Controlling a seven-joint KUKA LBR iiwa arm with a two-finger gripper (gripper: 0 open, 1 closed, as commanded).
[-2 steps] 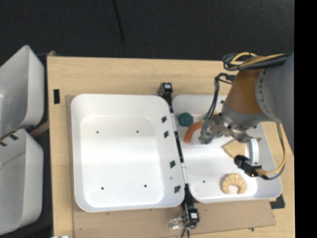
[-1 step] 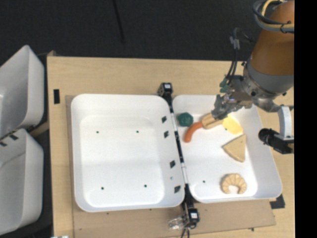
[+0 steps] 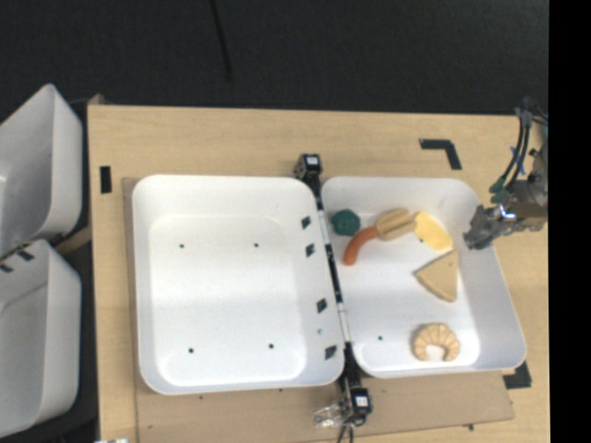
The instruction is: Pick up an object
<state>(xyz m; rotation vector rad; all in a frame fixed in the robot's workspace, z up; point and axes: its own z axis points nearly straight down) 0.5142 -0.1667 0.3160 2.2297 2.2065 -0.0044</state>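
Observation:
The right bin [image 3: 503, 326] holds several toy foods. A small green lump [image 3: 345, 221] lies near its top left, with an orange sausage [image 3: 359, 245] just below it. A tan bun [image 3: 394, 222] and a yellow piece [image 3: 432, 232] sit side by side to the right. A tan wedge [image 3: 440, 277] lies lower, and a croissant [image 3: 436, 342] rests near the bin's front. My gripper [image 3: 483, 230] hangs at the right rim of this bin, just right of the yellow piece, with nothing seen in it.
The left bin [image 3: 138, 275] adjoins the right bin along a middle seam with black clips [image 3: 323, 275]. White containers [image 3: 32, 275] stand off the bench at the far left. Bare wood surrounds both bins.

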